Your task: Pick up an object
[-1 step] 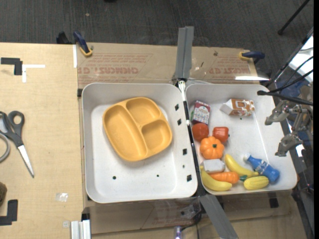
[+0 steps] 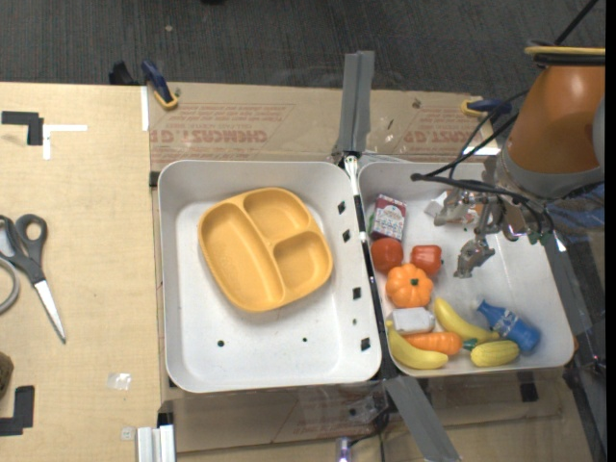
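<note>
Toys (image 2: 423,306) beside empty, part-open claw (image 2: 472,248)

We see two bins side by side: the left bin (image 2: 183,354) holds a divided plate (image 2: 266,248), and the right bin (image 2: 549,296) holds toy food along its left and front sides. The gripper (image 2: 474,248) hangs over the right bin's middle. Scissors (image 2: 37,268) lie on the bench (image 2: 77,373), left of both bins.

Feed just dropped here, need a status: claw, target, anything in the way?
Claw over right bin, nothing in it. Toys bunched at bin's left and front; pumpkin nearest centre. Path clear.
</note>
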Robot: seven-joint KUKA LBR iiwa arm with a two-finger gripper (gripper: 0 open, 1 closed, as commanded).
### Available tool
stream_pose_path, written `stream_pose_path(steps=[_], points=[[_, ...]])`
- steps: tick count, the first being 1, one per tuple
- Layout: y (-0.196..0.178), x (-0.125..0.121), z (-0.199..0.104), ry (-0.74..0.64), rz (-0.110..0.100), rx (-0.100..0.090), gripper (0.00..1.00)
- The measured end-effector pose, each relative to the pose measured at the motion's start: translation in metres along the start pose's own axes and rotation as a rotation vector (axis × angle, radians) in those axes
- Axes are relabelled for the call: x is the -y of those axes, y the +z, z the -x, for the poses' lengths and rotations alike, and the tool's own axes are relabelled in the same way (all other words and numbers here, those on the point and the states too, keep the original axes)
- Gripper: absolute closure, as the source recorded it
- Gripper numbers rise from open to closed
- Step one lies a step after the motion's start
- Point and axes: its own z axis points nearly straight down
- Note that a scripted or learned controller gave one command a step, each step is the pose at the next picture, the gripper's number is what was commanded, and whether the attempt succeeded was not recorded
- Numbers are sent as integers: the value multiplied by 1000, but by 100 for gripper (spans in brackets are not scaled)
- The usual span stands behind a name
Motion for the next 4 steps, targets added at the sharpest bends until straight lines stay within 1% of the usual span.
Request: stream_pose_path(steps=[1,2,3,4], points=[[63,-22,-21,96,0,0,0],[60,-43,-27,111,-8,7,0],[62,-43,-39,83,-2,1,0],[57,-43,-59,193,-12,22,0]])
